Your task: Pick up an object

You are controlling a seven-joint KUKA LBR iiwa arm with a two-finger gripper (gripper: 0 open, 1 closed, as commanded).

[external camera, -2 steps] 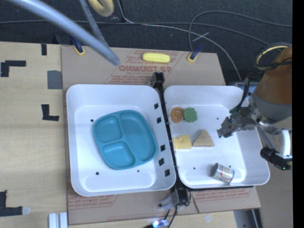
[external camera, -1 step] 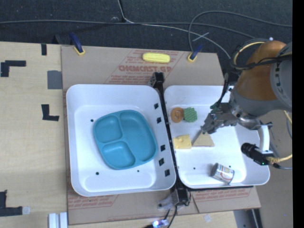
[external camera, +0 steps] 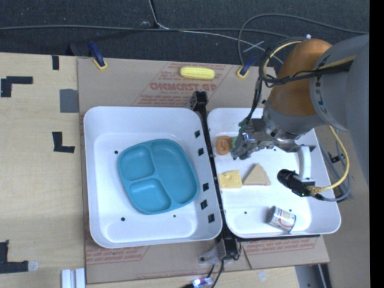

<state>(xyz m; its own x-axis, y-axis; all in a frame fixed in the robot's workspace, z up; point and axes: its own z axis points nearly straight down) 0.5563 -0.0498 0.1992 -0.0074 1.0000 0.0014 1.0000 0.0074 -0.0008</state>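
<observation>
A: How is the light behaving across this overhead view?

B: It is falling evenly and fairly brightly from above. The two white bins (external camera: 144, 116) are glowing almost overexposed, their rims washing out against the cardboard (external camera: 150, 83).

A: Are shadows showing anywhere?

B: Only soft ones. The arm (external camera: 300, 83) is casting a faint grey shade onto the right bin's floor, and the blue plate (external camera: 157, 176) is throwing a thin shadow along its lower edge.

A: Is anything looking unsharp?

B: The whole frame is looking slightly soft and grainy. The gripper (external camera: 242, 147) is reading as a dark, muddy cluster, and the dark cloth (external camera: 72, 11) behind the bench is swallowing detail.
</observation>
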